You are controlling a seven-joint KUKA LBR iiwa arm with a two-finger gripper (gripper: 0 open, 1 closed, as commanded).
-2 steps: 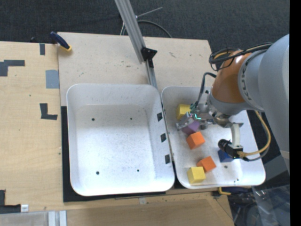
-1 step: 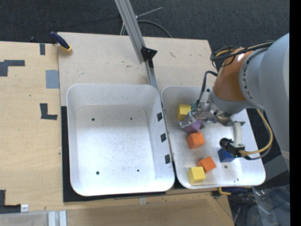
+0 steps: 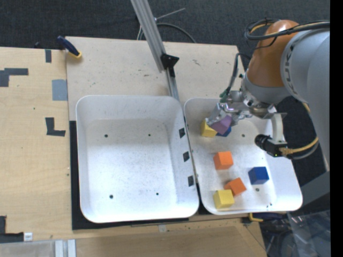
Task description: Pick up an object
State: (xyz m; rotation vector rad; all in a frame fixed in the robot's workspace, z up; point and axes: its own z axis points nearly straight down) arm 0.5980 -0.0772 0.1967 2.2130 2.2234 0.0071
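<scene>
Reaching in from the right of the frame, the arm [image 3: 300,52] carries its orange band at upper right and sets the gripper [image 3: 227,116] over the upper left part of the right bin [image 3: 292,189]. A purple block [image 3: 223,125] sits directly under the gripper tip, its upper edge meeting the metal of the tool and part of it hidden by that metal. Whether the block is clamped or merely lies beneath cannot be told from this slant, nor can the state of the tool itself. A yellow block [image 3: 208,129] lies just left of the purple one, touching or nearly touching it, close to the bin's left wall.

Lower in the same bin, well apart from the gripper, lie four more blocks. An orange block [image 3: 223,160] rests near the middle of the bin. A blue block [image 3: 258,175] lies to its lower right. A second orange block [image 3: 235,186] sits below the first, and a second yellow block [image 3: 224,198] lies just beside it at lower left, near the bin's front rim.

The left bin [image 3: 86,143] fills the centre of the frame, its right rim beside the right bin's left rim. A metal rail [image 3: 150,25] runs down at a slant from the top of the frame and ends between the two bins. A black cable [image 3: 273,146] with a yellow end hangs from the arm at the right bin's right edge.
</scene>
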